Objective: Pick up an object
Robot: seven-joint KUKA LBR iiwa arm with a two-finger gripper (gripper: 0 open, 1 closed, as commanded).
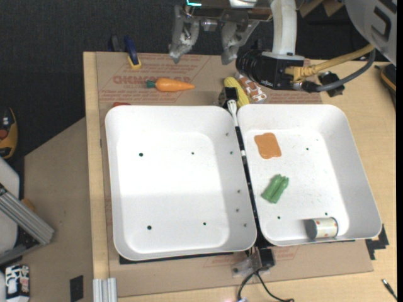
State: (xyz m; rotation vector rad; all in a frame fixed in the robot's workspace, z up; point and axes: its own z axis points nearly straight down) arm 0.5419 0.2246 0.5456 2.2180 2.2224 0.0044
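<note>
My gripper point(204, 48) hangs at the top of the view, above the cardboard behind the bins, with its two fingers spread apart and nothing between them. In the right bin point(352, 168) lie an orange flat piece point(267, 145), a green object point(275, 188) and a small can on its side point(322, 228) near the front edge. All three sit well below and to the right of the gripper.
A toy carrot point(170, 85) lies on the cardboard behind the left bin point(126, 187), just below the gripper. A yellow corn-like item point(234, 87) and a small packet sit by the bins' rear junction. A blue-yellow clamp point(132, 54) stands at the back left.
</note>
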